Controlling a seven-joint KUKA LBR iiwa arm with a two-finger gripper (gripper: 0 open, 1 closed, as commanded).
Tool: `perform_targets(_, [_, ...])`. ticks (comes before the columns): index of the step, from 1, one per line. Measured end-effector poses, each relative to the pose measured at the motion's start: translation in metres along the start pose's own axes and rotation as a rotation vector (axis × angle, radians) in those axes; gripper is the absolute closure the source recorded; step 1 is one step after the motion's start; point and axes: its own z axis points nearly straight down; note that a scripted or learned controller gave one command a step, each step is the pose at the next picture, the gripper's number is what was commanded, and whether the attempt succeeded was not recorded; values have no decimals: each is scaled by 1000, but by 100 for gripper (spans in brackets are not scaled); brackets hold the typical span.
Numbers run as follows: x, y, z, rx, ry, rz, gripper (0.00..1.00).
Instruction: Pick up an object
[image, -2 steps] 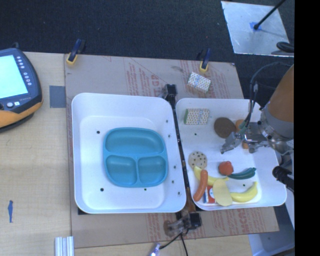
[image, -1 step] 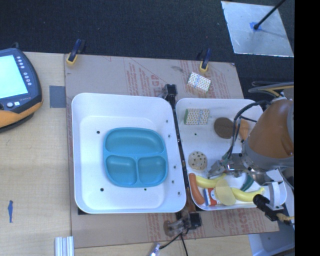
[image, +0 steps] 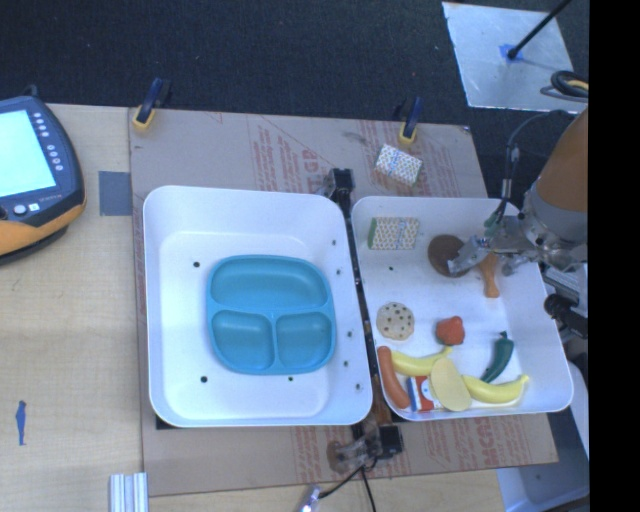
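Note:
The right bin (image: 520, 300) holds the loose objects. At its back are a green-patterned block (image: 393, 233), a brown round piece (image: 441, 252) and an orange stick (image: 491, 279). Toward the front lie a cookie (image: 396, 320), a red tomato (image: 450, 329), a green pepper (image: 497, 357), two bananas (image: 503, 389), a yellow chip (image: 451, 386) and a hot dog (image: 391, 378). My gripper (image: 472, 258) reaches in from the right. It hangs low over the back of this bin, between the brown piece and the orange stick, partly covering the stick's top.
The left bin (image: 170, 300) holds a blue divided plate (image: 271, 312). A speckled block (image: 398, 164) lies on the cardboard behind the right bin. A tablet-like controller (image: 30, 170) sits at the far left. Clamps (image: 148, 105) pin the cardboard's back edge.

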Motion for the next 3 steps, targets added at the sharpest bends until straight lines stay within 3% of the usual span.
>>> perform_targets(1, [26, -55, 39, 4, 1, 0, 0])
perform_targets(3, [25, -71, 39, 6, 3, -2, 0])
